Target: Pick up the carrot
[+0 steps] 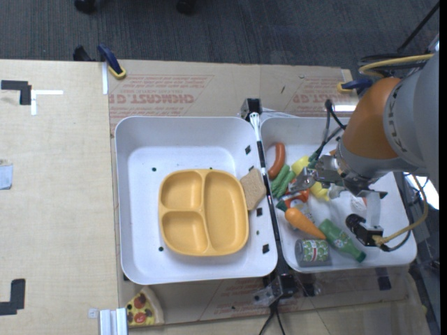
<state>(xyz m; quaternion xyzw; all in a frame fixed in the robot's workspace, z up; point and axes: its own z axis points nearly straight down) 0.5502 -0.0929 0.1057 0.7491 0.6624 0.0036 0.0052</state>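
Carrot [302,220] lies flat in the right bin [398,257], left-centre of its floor, thick orange end toward 5 o'clock, tip toward 10 o'clock. Not lifted; nothing grips it.

Crowded around it: green bottle [341,240] just beside at 4 o'clock, tin can [312,251] near at 6 o'clock, something small and red [293,199] touching or nearly so at 11 o'clock. Green bean pods [282,181] and a red sausage [277,159] sit further out toward 11–12 o'clock, yellow pieces [302,165] at about 12.

Gripper [312,181] sits low in the bin at roughly 1 o'clock from the carrot, close but apart from it. From here I can't tell whether it's apart or together — clutter and the wrist mask it.

Judgement: this is the approach step, grasp not yet made. Next move calls for shifting the gripper toward 7 o'clock so it centres over the carrot's mid-body, rotating so it closes across the carrot's narrow width, then descending. Bottle and can leave little room on the thick end, so aim nearer the middle.

Left bin [133,187] holds a yellow divided plate [204,211] with a cracker [253,188] at its 2 o'clock edge; irrelevant here.
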